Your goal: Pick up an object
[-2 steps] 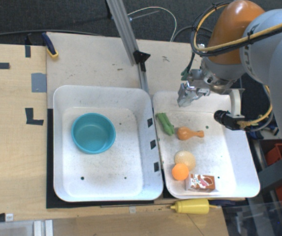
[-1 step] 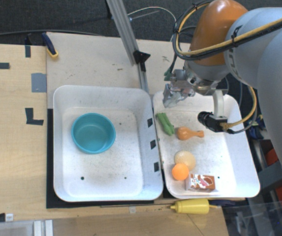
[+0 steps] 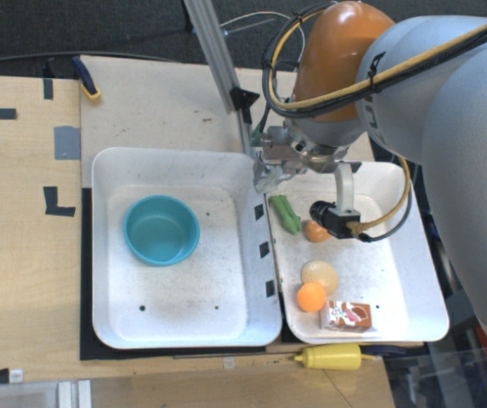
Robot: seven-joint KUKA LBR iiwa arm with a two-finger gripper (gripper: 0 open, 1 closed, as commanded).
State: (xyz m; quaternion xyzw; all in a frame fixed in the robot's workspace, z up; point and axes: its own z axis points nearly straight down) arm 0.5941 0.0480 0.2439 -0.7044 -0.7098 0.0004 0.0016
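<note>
Arm [image 3: 413, 83] comes in from the right and covers the top right corner of the right bin [image 3: 413, 313], so whatever's under it there is hidden. The end effector [image 3: 270, 172] sits at the top left of that bin, right by the divider btw the two bins, but it's a blurry grey lump from this angle and I can't tell if it's open, shut or holding anything. Just below it lies a green veg-looking thing [image 3: 285, 213], prob a cucumber or pepper, long axis running diagonal, top end toward the end effector, bottom end toward the bin's middle. Next to its lower end is a small orange-brown item [image 3: 315, 231], partly behind a black part on the arm's cable [image 3: 332, 219], hard to ID. Further down: a pale round thing [image 3: 319, 273], touching an orange ball [image 3: 311, 297], then a red-and-white packet [image 3: 347, 315]. Left bin [image 3: 116, 313] has a teal bowl [image 3: 161, 229]. Yellow bottle [image 3: 332, 358] lies on the desk [image 3: 22, 253] just past the right bin's front rim.
</note>
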